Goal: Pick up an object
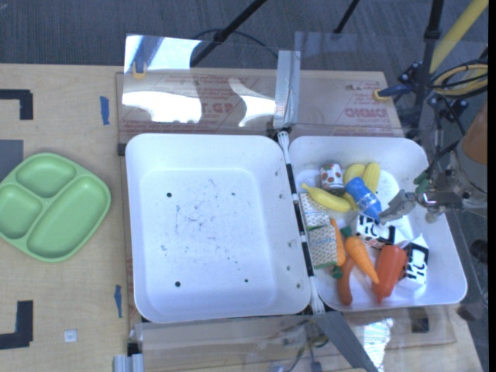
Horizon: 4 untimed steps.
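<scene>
Just left of the claw (394, 208) lies the blue bottle (363, 195).

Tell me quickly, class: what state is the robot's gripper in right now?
Gripper: over the right bin, by the blue bottle; open or closed cannot be told.

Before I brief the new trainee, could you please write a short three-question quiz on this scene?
1. True or false: the toys lie in the right bin.
2. What lies on the bench left of the bins? A) green divided plate B) red bowl C) blue cup
3. Fill in: the gripper hovers beside the blue ____.

Key: 1 true; 2 A; 3 bottle.
</scene>
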Available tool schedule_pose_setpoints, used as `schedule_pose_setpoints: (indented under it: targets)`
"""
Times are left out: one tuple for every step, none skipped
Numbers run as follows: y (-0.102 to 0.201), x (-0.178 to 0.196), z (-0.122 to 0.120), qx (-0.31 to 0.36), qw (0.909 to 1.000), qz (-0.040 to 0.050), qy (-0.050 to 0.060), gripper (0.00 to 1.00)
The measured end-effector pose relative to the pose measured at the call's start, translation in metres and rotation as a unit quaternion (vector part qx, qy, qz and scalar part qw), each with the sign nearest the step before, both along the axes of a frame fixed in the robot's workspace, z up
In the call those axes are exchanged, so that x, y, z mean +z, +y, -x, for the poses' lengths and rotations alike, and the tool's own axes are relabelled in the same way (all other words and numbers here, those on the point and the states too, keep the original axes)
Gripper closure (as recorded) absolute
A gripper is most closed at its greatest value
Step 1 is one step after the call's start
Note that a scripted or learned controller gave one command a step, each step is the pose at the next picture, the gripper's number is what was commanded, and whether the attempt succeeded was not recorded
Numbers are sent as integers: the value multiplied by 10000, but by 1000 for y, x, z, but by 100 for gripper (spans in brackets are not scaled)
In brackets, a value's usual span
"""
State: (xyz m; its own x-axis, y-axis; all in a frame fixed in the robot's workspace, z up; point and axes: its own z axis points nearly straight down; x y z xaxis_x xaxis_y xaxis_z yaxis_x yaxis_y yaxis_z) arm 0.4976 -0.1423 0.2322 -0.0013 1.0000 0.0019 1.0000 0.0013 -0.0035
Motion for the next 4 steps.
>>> schedule_pose_setpoints:
  targets:
    - [0,0,0,0,10000,0,0,0]
    - [-37,-82,-85,715,9974,26,-107,0]
    - [-21,-119,-71,1728,9848,45,-155,0]
    - [-38,-146,-127,2156,9765,15,-44,0]
